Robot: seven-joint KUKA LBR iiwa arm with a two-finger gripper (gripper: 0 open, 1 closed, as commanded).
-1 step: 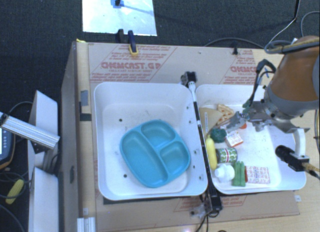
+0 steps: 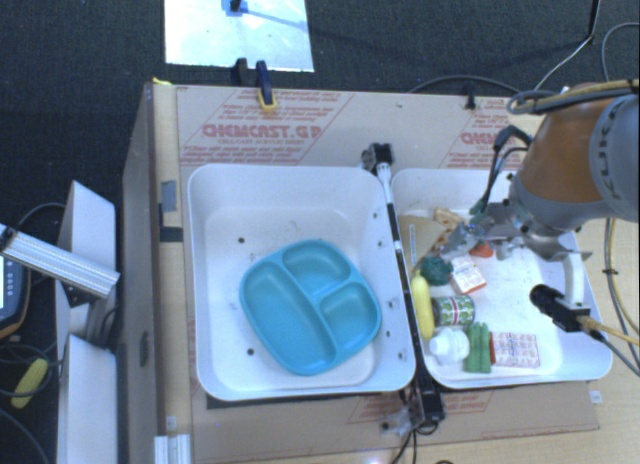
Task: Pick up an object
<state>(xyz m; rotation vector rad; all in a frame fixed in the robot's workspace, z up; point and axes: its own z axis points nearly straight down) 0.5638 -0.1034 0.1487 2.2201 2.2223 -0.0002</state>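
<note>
The right bin (image 2: 590,352) holds several small objects along its left side: a yellow banana-shaped piece (image 2: 422,306), a dark green round item (image 2: 435,270), a small labelled can (image 2: 456,311), a white bottle (image 2: 447,344), a green piece (image 2: 478,348), a red-and-white packet (image 2: 515,349) and a red-and-white box (image 2: 468,278). My gripper (image 2: 472,239) is low in the upper part of this bin, just above the box, with something orange (image 2: 483,248) right at its tip. The grey arm with its orange band (image 2: 565,167) comes in from the right.
The left bin (image 2: 215,252) contains a blue divided plate (image 2: 310,304). A ridge with a black-tipped tool (image 2: 380,159) separates the two bins. A black part of the arm (image 2: 555,307) overhangs the right bin's right side, with cables above.
</note>
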